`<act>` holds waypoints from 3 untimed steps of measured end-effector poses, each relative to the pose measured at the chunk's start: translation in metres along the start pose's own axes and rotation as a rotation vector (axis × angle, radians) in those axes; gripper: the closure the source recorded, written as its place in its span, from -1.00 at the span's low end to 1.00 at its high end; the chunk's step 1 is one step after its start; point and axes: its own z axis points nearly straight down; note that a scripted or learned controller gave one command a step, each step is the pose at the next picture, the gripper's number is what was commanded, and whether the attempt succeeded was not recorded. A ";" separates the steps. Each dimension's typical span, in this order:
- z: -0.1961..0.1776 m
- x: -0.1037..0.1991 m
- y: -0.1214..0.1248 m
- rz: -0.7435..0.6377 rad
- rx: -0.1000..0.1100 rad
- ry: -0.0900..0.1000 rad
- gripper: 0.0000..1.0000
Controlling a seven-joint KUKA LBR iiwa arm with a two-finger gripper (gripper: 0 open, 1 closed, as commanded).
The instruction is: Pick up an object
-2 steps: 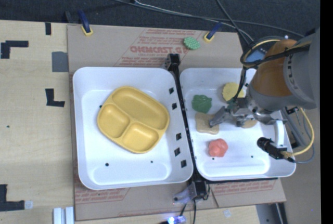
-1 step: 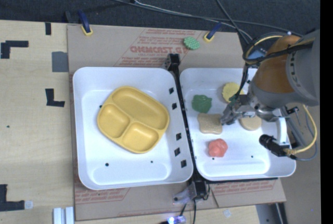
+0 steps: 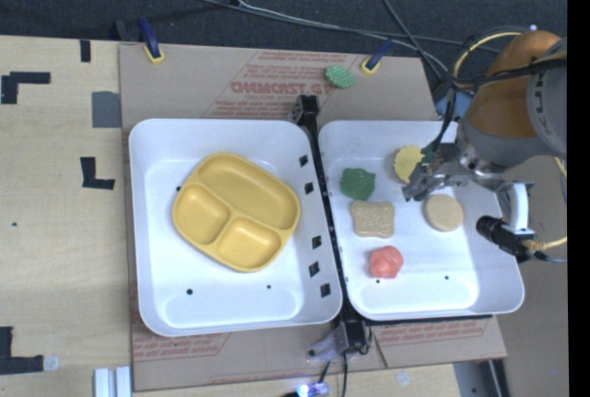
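The right bin [image 3: 479, 294] holds several small items: a green piece [image 3: 358, 182], a tan square biscuit-like piece [image 3: 372, 219], a red lump [image 3: 385, 262], a pale round piece [image 3: 443, 212] and a yellow piece [image 3: 406, 161]. My gripper [image 3: 422, 182] hangs low over the right bin, between the yellow piece and the pale round piece, its dark fingers pointing down and left. Nothing shows between the fingers. The arm partly hides the yellow piece.
The left bin [image 3: 152, 202] bears a yellow divided plate [image 3: 236, 211]. A green object [image 3: 340, 76] lies on the cardboard behind the bins. Black clips run along the divider [image 3: 318, 202] between the bins. Cables cross the dark floor at the back.
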 end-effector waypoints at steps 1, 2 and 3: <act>-0.060 -0.008 0.000 0.001 -0.001 -0.001 1.00; -0.112 -0.008 0.002 0.000 0.000 0.000 1.00; -0.116 0.048 0.002 -0.005 0.004 0.003 1.00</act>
